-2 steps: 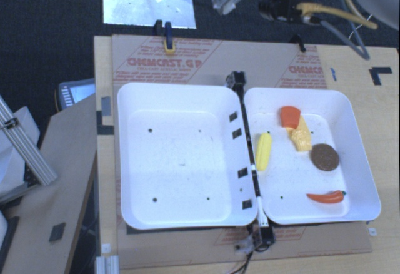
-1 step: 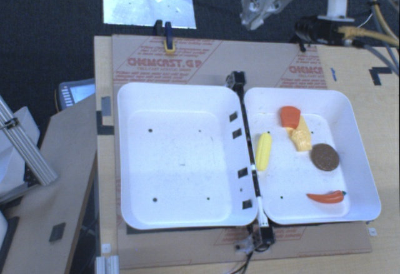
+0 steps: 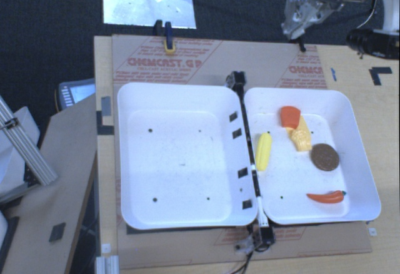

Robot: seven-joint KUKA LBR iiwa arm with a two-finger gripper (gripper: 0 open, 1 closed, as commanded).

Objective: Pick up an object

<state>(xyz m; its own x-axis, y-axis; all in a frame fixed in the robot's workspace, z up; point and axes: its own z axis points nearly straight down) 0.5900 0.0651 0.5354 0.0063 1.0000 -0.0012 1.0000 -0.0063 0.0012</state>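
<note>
**Tool high at back, objects down in right bin**

Tool parked above the far edge of the bench, beyond the right bin, well apart from everything in it. Finger state: cannot tell, too blurred and small. Nothing seen pinched.

All candidate objects in the right bin, toward the camera from the tool. Nearest: orange block, almost straight below the tool in view, touching a pale yellow piece. Just beside that, brown round disc. Yellow corn-like piece near the divider wall, long axis running front-to-back. Red-orange pepper at the near side, long axis left-to-right, farthest from the tool.

Left bin holds no object.

Judgement: pick not yet started; descent plus short travel toward the camera needed. Likely easiest: orange block, though crowded by its neighbour.
</note>
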